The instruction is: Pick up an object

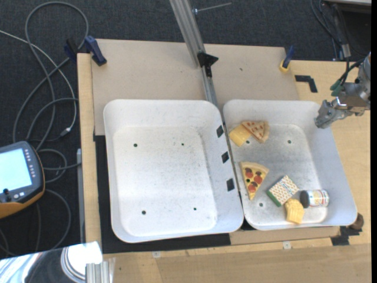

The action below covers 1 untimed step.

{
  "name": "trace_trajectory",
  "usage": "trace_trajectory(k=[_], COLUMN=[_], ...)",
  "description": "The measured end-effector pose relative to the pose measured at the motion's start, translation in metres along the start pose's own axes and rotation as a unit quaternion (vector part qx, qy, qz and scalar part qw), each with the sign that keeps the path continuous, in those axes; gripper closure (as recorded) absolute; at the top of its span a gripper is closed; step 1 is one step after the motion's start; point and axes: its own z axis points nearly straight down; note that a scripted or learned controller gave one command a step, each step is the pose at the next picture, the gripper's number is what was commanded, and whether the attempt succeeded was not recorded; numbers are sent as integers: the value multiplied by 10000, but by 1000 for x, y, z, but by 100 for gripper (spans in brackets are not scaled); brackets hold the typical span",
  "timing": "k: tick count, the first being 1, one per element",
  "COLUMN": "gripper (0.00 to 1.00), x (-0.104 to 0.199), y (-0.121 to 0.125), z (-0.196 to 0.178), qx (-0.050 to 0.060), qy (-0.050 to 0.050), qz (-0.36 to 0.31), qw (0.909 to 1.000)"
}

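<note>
1. Currently the candidate objects all lie in the right bin (330, 152): two pizza slices (255, 130) (254, 178), a yellow piece (238, 136), a patterned block (283, 189), another yellow piece (294, 211) and a small jar (316, 198) on its side.
2. They lie loosely scattered, apparently so any can be grasped from above.
3. At the bin's upper right rim sits the end effector (326, 115); whether it is apart or together I cannot tell.
4. No writing is legible anywhere.
5. Beside it on the worktop (147, 69) lies the left bin (118, 117).

A robotics lab is indicated by a teach pendant (17, 175), loose cables (56, 81) and clamped surface (147, 69).
</note>
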Motion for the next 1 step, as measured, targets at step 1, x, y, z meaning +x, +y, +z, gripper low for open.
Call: trace_trajectory(k=[1], gripper=[100], x=[46], y=[18], z=[15], qx=[45], qy=[23], qz=[-19], qw=[10000])
